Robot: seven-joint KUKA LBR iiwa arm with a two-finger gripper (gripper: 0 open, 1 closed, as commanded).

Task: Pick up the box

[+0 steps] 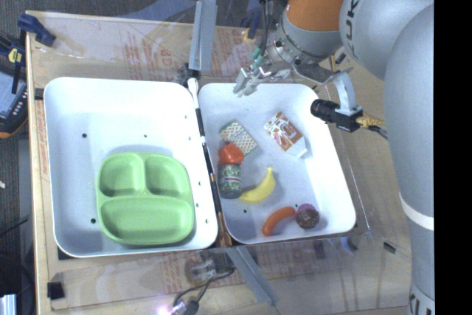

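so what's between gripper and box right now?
Only bare white floor of the right bin, per the camera view: gripper sits at its upper rim, box below-right.

The arm (383,18) runs off the top and right edges, so its base is out of sight; the gripper (249,80) is small and blurred, its finger spacing unreadable; the print on the box (285,134) is too fine to read; the far left of the surface (44,26) is cut off, clipping a dark device (9,96).
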